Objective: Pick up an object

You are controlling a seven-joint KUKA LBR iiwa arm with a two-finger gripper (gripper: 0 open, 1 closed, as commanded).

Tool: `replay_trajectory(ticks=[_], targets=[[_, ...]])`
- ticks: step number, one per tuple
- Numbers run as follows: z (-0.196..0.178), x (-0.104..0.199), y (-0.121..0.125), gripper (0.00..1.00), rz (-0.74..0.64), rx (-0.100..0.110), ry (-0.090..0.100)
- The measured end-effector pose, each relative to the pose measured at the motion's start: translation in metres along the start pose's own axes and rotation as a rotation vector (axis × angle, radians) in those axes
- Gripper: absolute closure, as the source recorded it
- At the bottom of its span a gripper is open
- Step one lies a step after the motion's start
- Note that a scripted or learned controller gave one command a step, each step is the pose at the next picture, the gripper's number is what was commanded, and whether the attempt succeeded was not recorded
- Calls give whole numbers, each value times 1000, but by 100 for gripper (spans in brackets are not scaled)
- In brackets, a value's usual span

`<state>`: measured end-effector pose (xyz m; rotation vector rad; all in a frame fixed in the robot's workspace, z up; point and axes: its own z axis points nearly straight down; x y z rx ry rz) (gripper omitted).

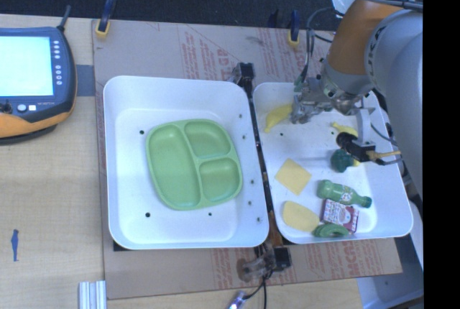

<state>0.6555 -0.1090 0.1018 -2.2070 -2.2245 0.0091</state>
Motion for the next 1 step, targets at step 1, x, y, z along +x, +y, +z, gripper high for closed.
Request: replay_trajectory(ticks=[1], targets=[[0, 0, 0, 0, -1, 0, 0]])
